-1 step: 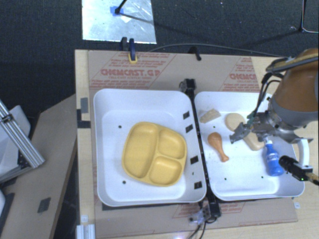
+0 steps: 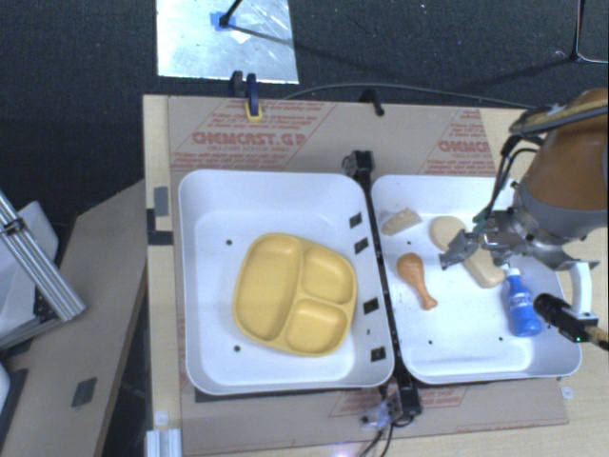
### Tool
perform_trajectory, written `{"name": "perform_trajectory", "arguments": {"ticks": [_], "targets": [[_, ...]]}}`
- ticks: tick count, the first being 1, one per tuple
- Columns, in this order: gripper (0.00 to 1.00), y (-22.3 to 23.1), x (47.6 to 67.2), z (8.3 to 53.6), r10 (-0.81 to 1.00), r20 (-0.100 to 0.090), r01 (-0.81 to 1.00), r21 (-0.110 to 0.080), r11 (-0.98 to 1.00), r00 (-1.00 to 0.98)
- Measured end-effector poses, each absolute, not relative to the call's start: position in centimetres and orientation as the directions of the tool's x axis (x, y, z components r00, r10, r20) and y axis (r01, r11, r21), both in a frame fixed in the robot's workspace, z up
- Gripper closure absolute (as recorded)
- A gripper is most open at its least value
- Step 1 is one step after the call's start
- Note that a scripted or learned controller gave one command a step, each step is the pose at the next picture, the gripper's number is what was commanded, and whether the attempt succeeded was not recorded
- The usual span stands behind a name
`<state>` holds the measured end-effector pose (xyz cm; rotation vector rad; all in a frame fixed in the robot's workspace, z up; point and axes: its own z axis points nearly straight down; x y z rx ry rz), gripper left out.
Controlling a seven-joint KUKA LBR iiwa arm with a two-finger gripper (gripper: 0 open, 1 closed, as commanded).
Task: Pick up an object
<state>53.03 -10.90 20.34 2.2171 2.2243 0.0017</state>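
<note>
Two dark fingers of my end effector [image 2: 461,249] look spread and empty, hovering over the right bin [image 2: 457,355]. Just left lies the drumstick [image 2: 417,280], light, stiff, slick plastic; I'd pinch its narrow shank, I judge.

Yellow divided tray [image 2: 295,295] in left bin [image 2: 205,255]; clamp [image 2: 252,96] behind.

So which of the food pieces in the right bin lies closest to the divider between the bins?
The pale wedge, at the bin's upper left. The drumstick sits lower and slightly further right; the other two pale pieces lie by the gripper.
</note>
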Motion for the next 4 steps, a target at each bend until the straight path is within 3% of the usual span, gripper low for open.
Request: {"name": "perform_trajectory", "arguments": {"ticks": [2, 3, 4], "targets": [[0.00, -10.7, 53.1, 10.9, 1.000, 0.001, 1.000, -0.003, 0.001, -0.001], [0.00, -10.7, 53.1, 8.3, 1.000, 0.001, 1.000, -0.001, 0.002, -0.002], [1.00, -10.7, 53.2, 9.5, 1.000, 0.000, 1.000, 0.002, 0.002, -0.002]]}}
